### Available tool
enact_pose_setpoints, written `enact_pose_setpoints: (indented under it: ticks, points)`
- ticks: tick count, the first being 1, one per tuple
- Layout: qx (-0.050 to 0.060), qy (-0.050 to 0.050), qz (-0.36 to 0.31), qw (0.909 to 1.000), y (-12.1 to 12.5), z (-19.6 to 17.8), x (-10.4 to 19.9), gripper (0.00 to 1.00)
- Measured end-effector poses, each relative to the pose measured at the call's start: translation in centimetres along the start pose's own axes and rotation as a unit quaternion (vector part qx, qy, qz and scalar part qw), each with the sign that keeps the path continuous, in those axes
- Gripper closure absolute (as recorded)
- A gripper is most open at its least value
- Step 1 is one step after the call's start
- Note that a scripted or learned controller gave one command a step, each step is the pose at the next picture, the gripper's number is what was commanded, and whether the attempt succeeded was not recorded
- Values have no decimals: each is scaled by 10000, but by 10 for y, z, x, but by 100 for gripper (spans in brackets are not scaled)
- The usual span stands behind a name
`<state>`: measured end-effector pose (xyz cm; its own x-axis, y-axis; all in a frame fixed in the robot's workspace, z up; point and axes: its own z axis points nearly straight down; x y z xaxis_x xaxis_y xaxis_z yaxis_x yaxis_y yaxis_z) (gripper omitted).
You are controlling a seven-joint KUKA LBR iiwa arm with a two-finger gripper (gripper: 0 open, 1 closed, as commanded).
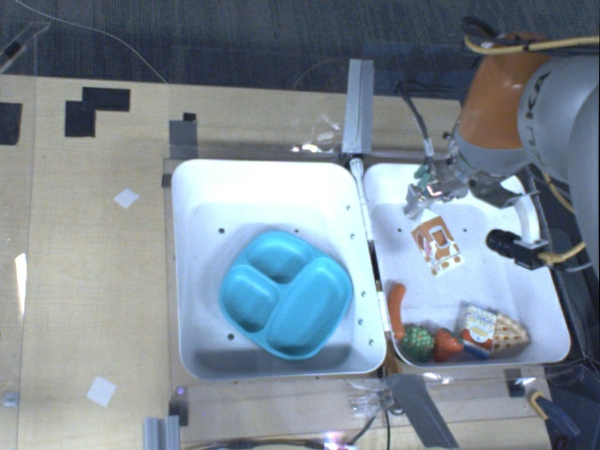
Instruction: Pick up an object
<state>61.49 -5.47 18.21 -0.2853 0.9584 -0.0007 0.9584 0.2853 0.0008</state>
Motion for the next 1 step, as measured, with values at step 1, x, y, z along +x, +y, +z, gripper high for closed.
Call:
enact_pose_setpoints:
  ticks: [1]
  points:
    - [10, -5, 2114, 9774, -22, -96, 10, 100]
